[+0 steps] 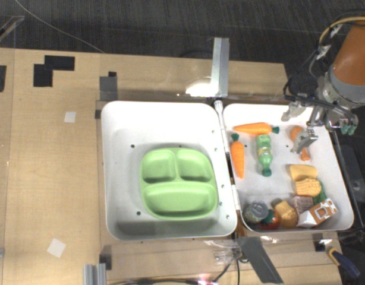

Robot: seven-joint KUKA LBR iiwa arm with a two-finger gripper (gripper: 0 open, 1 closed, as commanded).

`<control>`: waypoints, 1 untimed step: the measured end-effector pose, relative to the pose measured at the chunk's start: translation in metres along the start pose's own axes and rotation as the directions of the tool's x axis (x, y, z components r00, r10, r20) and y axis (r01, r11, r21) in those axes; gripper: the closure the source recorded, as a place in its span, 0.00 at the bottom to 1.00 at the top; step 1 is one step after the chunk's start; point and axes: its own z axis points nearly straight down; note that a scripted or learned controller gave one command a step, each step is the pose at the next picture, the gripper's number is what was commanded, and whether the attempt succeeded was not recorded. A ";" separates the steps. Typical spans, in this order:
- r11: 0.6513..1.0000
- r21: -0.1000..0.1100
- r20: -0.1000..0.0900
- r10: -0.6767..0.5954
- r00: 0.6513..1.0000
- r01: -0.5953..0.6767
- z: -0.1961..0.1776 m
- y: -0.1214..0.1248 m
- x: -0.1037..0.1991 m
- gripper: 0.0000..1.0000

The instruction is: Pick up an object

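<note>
My gripper [307, 136] hangs over the back right part of the right bin [343, 177], below the orange-banded wrist. It sits just above a small orange piece [296, 133] that shows on both sides of it. No object is visibly lifted. In the same bin lie a carrot [252, 127] set crosswise, a second carrot [237, 158] set lengthwise, and a green bottle [264, 154] between them and the gripper. A yellow wedge [303, 171] and a ridged yellow piece [308, 187] lie nearer the front.
At the right bin's front edge cluster a can [255, 211], a red item [269, 221], a brown item [285, 212] and a small carton [320, 213]. The left bin [120, 159] holds a green divided plate [179, 183]. A metal post [220, 70] stands behind the bins.
</note>
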 end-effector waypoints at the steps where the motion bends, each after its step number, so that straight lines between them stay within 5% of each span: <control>1: 1.000 0.003 0.007 -0.008 1.000 0.008 0.125 -0.007 -0.031 0.00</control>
